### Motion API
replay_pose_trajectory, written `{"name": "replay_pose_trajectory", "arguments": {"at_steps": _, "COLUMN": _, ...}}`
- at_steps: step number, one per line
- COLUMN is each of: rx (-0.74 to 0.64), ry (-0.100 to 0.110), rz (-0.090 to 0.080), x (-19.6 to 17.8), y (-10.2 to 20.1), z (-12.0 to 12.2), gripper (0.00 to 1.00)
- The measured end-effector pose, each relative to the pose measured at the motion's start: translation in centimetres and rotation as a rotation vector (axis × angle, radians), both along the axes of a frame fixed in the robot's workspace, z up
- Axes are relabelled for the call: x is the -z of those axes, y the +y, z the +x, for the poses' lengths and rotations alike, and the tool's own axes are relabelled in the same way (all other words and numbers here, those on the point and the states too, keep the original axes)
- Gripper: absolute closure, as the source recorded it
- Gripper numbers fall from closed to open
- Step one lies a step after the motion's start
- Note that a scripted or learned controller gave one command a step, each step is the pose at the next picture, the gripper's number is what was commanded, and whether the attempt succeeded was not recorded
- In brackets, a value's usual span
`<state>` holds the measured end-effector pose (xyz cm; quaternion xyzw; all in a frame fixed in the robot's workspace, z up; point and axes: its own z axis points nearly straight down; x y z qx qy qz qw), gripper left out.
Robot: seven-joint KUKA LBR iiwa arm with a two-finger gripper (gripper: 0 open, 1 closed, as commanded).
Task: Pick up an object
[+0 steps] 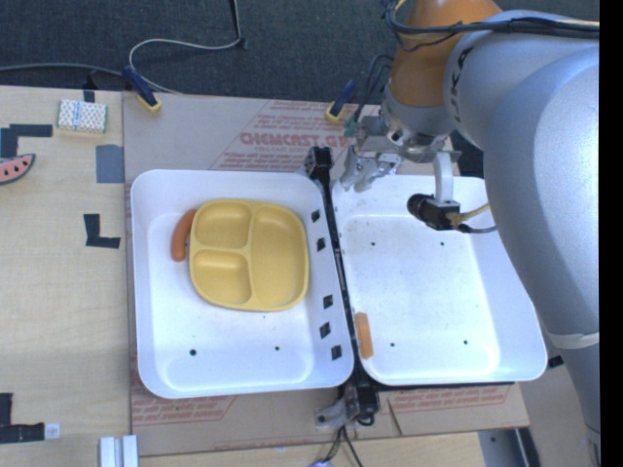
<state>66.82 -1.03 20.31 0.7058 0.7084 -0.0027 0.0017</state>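
Observation:
A yellow divided plate (248, 254) lies in the left bin (165, 358). An orange sausage-shaped piece (180, 235) rests against the plate's left rim. A second small orange piece (363, 334) lies in the right bin (438, 358), at its left wall near the front. My gripper (362, 170) hangs over the far left corner of the right bin, close to the divider between the bins. Nothing shows in its grasp. It is well away from both orange pieces and the plate.
The grey arm (545, 163) covers the right side of the right bin. A black cable fitting (433, 209) juts out below the wrist. Black clips (326, 246) line the divider. Tape marks and small items lie on the bench (58, 261) at the left.

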Motion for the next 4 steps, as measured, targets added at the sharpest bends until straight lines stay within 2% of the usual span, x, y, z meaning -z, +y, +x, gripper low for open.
{"name": "replay_pose_trajectory", "arguments": {"at_steps": 1, "rx": 0.000, "ry": 0.000, "rz": 0.000, "x": 0.0, "y": 0.0, "z": 0.0, "gripper": 0.00}}
{"name": "replay_pose_trajectory", "arguments": {"at_steps": 2, "rx": -0.001, "ry": 0.001, "rz": -0.002, "x": -1.0, "y": 0.0, "z": 0.0, "gripper": 1.00}}
{"name": "replay_pose_trajectory", "arguments": {"at_steps": 3, "rx": -0.001, "ry": 0.001, "rz": -0.003, "x": -0.9, "y": 0.0, "z": 0.0, "gripper": 0.00}}
{"name": "replay_pose_trajectory", "arguments": {"at_steps": 4, "rx": -0.002, "ry": 0.001, "rz": -0.004, "x": -1.9, "y": 0.0, "z": 0.0, "gripper": 1.00}}
